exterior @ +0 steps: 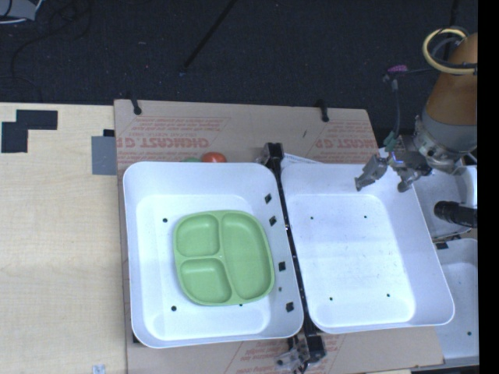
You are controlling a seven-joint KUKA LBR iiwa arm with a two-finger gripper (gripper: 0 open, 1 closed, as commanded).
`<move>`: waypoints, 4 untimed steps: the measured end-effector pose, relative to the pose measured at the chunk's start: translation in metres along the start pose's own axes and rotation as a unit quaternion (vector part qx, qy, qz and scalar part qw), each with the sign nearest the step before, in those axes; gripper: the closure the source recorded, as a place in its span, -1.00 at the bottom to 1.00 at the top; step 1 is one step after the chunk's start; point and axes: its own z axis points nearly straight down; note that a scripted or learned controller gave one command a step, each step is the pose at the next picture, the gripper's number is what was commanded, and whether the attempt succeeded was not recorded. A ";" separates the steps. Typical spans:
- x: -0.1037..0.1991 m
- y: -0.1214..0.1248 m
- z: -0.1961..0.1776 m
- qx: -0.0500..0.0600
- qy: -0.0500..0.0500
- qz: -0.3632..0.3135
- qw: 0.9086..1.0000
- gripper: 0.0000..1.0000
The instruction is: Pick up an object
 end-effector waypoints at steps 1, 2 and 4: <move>0.000 0.002 -0.009 -0.007 -0.001 -0.001 1.000 -1.00; 0.003 -0.004 0.053 -0.004 -0.001 -0.001 1.000 -1.00; 0.010 -0.010 0.139 -0.005 -0.001 0.000 1.000 -1.00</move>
